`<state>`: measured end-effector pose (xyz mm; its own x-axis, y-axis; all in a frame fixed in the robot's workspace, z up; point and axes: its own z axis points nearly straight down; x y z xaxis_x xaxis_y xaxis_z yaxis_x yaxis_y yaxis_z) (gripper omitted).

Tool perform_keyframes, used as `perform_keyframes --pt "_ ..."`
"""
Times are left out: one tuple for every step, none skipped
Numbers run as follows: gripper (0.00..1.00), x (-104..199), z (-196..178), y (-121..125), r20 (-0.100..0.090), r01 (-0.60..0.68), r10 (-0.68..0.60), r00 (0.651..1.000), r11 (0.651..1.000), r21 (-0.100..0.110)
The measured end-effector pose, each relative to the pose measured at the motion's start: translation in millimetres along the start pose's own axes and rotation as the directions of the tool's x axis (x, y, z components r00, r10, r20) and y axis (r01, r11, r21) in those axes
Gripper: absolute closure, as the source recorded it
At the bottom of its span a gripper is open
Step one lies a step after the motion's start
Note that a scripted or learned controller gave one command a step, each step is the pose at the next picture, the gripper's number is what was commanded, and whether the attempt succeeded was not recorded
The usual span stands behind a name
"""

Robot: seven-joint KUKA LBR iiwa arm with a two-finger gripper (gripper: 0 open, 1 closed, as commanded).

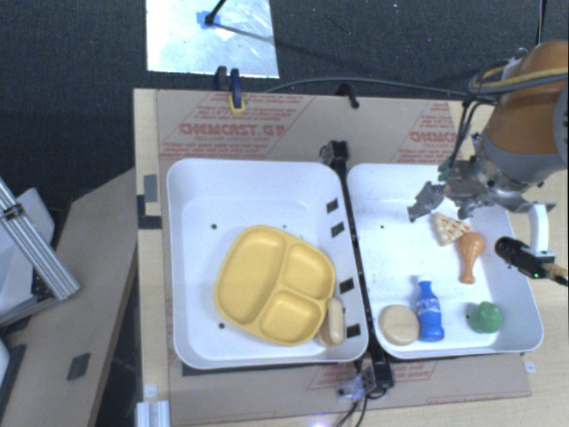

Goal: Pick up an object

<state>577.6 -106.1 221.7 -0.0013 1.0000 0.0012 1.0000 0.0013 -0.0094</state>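
White plastic forms the two shallow bins, the left bin [191, 238] and the right bin [382, 203]. A yellow three-compartment plastic tray [274, 283] is seen in the left bin, a beige oval bun [333, 320] touching its right edge. The grey two-finger gripper [447, 205] is held over the right bin, fingers apart and gripping nothing, just beside a tan wedge-shaped pizza slice [450, 229]. Nearby lie an orange drumstick [470, 254], a blue bottle [428, 309], a round tan biscuit [399, 324] and a green rounded piece [485, 317].

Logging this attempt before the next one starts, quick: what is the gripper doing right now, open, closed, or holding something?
Gripper: open, holding nothing; it hangs over the right bin, just above the pizza slice.
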Motion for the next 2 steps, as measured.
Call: perform_keyframes --pt "0.00 0 -6 2 0.001 0.002 -0.002 1.000 1.000 -0.011" --pt "0.00 -2 36 0 0.001 0.000 0.000 1.000 1.000 -0.008"
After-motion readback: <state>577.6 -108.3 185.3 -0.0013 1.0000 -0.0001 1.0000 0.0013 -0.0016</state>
